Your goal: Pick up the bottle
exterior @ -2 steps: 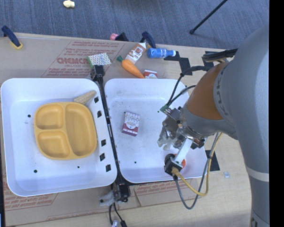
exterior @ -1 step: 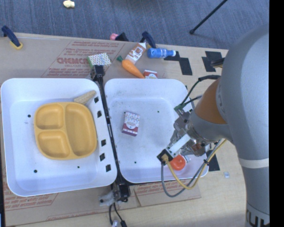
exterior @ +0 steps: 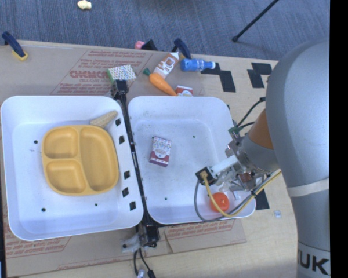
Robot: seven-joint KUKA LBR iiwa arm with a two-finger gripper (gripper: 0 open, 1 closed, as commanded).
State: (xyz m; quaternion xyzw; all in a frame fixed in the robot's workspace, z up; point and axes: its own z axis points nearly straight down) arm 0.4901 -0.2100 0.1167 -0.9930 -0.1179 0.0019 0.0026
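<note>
**Gripper low in the right bin's near right corner, candidate bottle just beside it**

The gripper [exterior: 231, 181] hung low over the right bin [exterior: 180, 106], tucked into its near right corner. The wrist and cabling hid the jaws, so I could not tell whether they were wide, narrow or closed on anything.

Just on the near side of it lay a small orange-red round thing [exterior: 219, 201], close to the bin's near wall. My read was that this was the bottle seen end-on, though it was too small to be sure. A yellow cable [exterior: 209, 191] looped right alongside it.

Two clearer bottle shapes, a white-and-orange bottle [exterior: 166, 65] and a blue bottle [exterior: 194, 65], lay on the bench beyond the bin's far edge. Both were well apart from the arm.

Nothing showed as being in a grip, so I judged the step to be the approach and close.

- **Centring:** the gripper looked offset toward the bin's far side and needed to centre over the round thing before closing.
- **Cable:** it should stay out of the closing path.
- **Corner:** the walls left little room here, so a straight-down descent was the safer line.
- **Slip:** a round body could squirt sideways under an off-centre pinch, so close slowly and lift only once it was seated.

The red-and-white carton [exterior: 160, 151] at the bin's middle was well clear of all this.
</note>
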